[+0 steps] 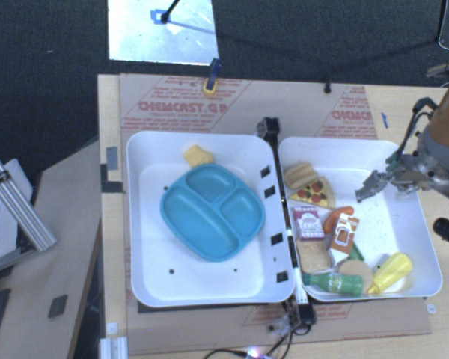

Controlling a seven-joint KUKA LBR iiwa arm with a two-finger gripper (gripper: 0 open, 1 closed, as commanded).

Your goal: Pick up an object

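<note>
Clearly the job is only at its start: nothing has been lifted, and every toy lies on a bin floor. The claw (368,187) hangs above the bare upper part of the right bin (413,223), reaching in from the right below the grey wrist, and its two fingers stand spread apart with nothing between them — released, not grasping. The likely targets sit in a loose heap along the left and lower side of that bin: a sandwich (300,175) with a pizza slice (313,193) just below it, a small pink carton (309,223), an orange-and-white box (343,232) partly over a red piece, a round cracker (313,254), a green bottle (334,283) lying flat, and a yellow bottle (390,272) near the lower right corner. The pizza slice and the orange-and-white box lie nearest the fingertips, though both are apart from them. The left bin (146,200) holds a blue divided plate (212,212) and a small yellow block (197,155) just beside the plate's upper edge, well apart from the arm. What is left, as I judge it, is the whole pick: choose one item, bring the claw down over it, close on it and raise it free. The crowding along the left wall could make a clean grip hard — the yellow bottle, lying more on its own, looks the easier choice.
</note>
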